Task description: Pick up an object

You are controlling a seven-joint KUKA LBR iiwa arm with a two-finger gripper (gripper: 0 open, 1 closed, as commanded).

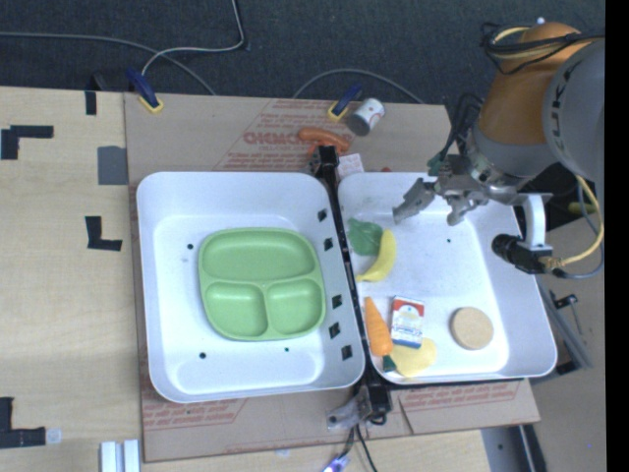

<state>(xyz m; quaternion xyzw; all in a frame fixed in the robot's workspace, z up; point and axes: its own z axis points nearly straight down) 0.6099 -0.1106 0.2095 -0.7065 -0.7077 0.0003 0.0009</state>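
Observation:
My gripper [435, 205] hangs over the far part of the right bin [511, 362], its two fingers spread apart with nothing between them. Below and to its left lie a yellow banana [382, 257] and a green leafy piece [365, 235] against the bin's left wall. Nearer the front lie an orange carrot [376, 325], a small red and white box [407, 321], a yellow piece [415, 356] and a tan round cookie [473, 327]. All these rest on the bin floor, apart from the gripper.
The left bin [167, 264] holds a green divided plate [261, 281]. A black divider [339, 254] runs between the bins. Behind them on the cardboard are an orange item [324, 137] and a small grey cylinder [366, 116]. Cables trail by the arm [536, 96].

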